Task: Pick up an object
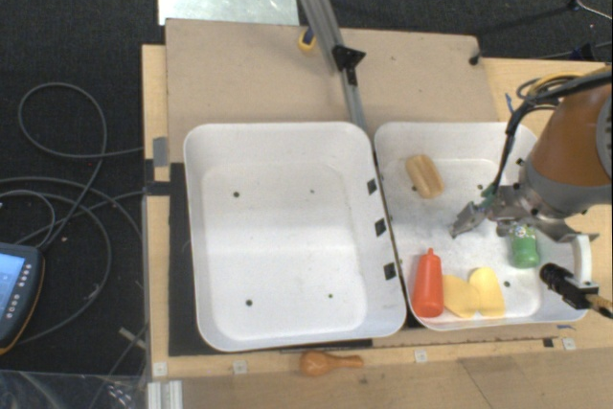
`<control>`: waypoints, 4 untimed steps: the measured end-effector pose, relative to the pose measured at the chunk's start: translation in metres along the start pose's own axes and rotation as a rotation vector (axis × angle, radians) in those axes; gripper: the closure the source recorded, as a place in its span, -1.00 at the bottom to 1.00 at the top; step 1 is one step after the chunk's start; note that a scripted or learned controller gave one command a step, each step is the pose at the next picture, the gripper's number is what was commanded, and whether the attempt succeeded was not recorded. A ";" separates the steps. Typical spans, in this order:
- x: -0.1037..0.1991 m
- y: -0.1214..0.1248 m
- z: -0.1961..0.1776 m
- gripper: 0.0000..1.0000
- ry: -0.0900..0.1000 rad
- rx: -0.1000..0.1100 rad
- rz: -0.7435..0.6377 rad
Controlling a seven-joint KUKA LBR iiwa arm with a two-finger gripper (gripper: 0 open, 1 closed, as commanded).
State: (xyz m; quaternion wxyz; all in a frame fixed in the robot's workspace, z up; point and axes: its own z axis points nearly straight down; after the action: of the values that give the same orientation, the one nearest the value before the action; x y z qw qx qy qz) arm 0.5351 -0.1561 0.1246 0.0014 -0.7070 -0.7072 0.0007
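Bench front edge: a tan pear-shaped object [330,361] lies on the bench [287,77], just outside the left bin's front rim
Left bin [278,139]: white and shallow, touching the right bin along its inner side
Right bin [402,144]: white and shallow, holds four objects and the gripper
Front of right bin: an orange-red bottle [427,284] lies lengthwise near the front left corner; a yellow object [476,293] lies just beside it, touching or nearly so
Green object [524,249]: near the right side of the right bin, just beside the gripper body and partly covered by it
Gripper [466,221]: low over the middle of the right bin, its dark fingers pointing left; they appear slightly parted with nothing visible between them, bare bin floor beneath
Tan cylinder [423,175]: toward the back of the right bin, well apart from the front group and near the gripper tips
Arm [573,153]: orange band and grey body enter from the right, above the right bin
Rear: a grey pole [321,10] crosses the bench at a slant toward the bins
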 end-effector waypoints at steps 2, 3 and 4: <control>-0.010 0.007 -0.073 1.00 -0.004 -0.011 -0.003; -0.010 0.009 -0.089 1.00 -0.002 -0.007 -0.005; 0.035 0.021 -0.088 1.00 0.000 -0.006 -0.010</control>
State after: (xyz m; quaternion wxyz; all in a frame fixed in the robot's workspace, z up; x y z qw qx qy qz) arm 0.5560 -0.1207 0.2129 -0.0009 -0.7037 -0.7105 -0.0015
